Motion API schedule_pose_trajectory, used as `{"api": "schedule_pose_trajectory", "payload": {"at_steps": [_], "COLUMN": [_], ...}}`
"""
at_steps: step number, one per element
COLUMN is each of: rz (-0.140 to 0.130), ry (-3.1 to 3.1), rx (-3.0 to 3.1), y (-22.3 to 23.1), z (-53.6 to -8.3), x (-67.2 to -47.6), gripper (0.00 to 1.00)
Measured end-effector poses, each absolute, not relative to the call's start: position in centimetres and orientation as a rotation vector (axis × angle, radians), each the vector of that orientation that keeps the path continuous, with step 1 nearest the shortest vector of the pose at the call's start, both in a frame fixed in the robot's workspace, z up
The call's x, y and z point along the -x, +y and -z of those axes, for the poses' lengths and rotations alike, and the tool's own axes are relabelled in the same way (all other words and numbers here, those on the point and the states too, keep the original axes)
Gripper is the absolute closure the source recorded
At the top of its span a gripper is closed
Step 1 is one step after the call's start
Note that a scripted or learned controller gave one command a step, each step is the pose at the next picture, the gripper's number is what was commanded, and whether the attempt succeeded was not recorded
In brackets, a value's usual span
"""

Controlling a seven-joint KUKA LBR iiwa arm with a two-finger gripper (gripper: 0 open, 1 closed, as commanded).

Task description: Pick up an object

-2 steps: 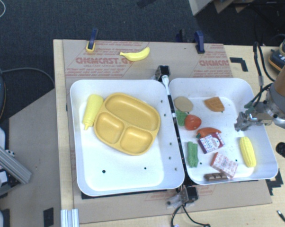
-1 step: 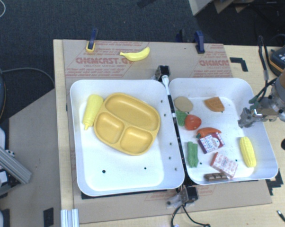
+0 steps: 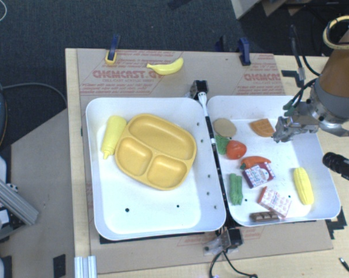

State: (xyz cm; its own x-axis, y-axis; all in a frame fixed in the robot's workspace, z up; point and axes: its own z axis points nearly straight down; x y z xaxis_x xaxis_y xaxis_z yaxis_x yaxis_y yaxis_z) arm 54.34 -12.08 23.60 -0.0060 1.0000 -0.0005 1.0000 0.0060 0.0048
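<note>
Single fixed cam, high above the cardboard-topped surface [image 3: 163, 74], angled down from mid range; both shallow white plastic bins [image 3: 105, 213] fully framed, grey-orange arm [image 3: 337, 86] entering right.

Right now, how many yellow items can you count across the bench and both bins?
4. A banana on the board behind the bins; a mustard bottle and a divided tray in the left bin; a corn cob in the right bin. None looks hidden.

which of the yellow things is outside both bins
The banana, lying on the cardboard above the left bin. The yellow bottle and divided tray sit in that bin; the corn is in the right bin.
</note>
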Motion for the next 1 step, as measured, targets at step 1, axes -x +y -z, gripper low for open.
{"api": "schedule_pose_trajectory", "payload": {"at_steps": [1], "rz": [-0.003], "ry": [2.225], "rx": [-2.214], "y": [-8.41], "z": [-23.43], "x": [-56.62], "gripper": [1.00]}}
